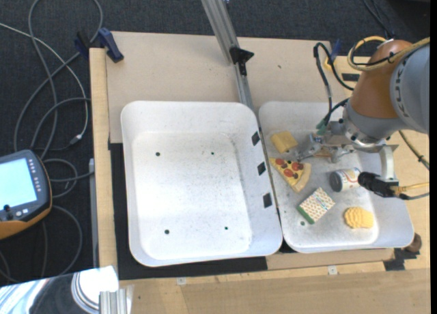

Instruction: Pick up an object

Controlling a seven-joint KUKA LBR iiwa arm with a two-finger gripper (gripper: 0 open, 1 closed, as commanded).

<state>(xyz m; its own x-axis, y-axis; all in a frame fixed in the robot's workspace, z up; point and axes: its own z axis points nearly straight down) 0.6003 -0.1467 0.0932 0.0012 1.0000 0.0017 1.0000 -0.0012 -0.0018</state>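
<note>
White bins (pixel 136 128), yellow wedge (pixel 284 142), red-dotted yellow pizza slice (pixel 292 171), green-checked white block (pixel 316 205), yellow ridged piece (pixel 358 218).

Grey arm with orange band reaching in from the right, pincer (pixel 319 149) lowered, wrist bent leftward

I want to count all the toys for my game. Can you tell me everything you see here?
Yellow block: one, yellow, right bin, far left corner.
Pizza slice: one, yellow with red dots, right bin, just nearer than the block.
Patterned sponge: one, green and white, right bin, near middle.
Small can: one, white and grey, lying down, right bin.
Bumpy toy: one, yellow, right bin, near right corner.
Bins: two, white, side by side.
Handheld controller: one, orange with a screen, left edge.
Arm: one, grey and orange, over the right bin.
</note>
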